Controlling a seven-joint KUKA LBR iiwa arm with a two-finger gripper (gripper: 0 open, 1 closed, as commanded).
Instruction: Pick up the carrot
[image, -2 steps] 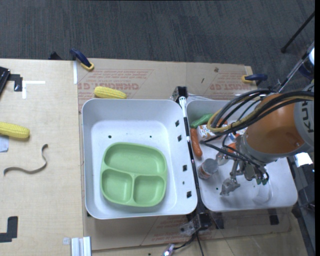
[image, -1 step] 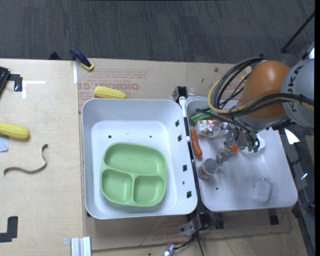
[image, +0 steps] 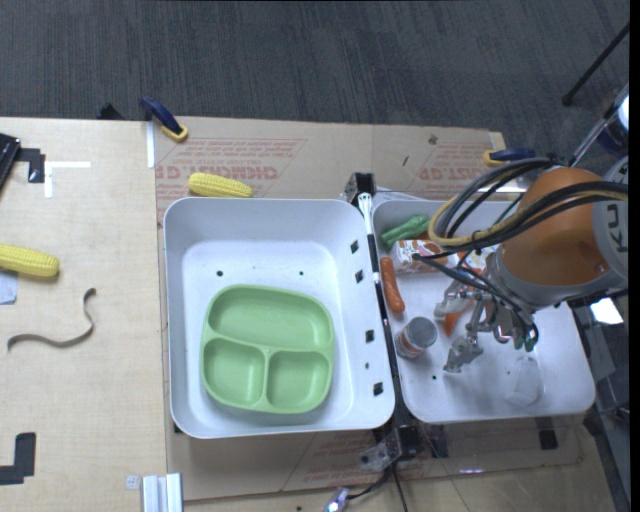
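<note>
Your hand (image: 470, 345) hung w/ fingers apart, nothing between them, in the right white bin (image: 560, 395); the slim orange carrot (image: 391, 286) lay to its left, long axis running along the bin's left wall.

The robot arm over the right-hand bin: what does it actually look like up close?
The arm shows a bulky, rounded orange section with grey casing beside it. Black and yellowish cables loop over its top. Below hangs the gripper, a cluster of thin silvery metal parts with small dark wires.
</note>
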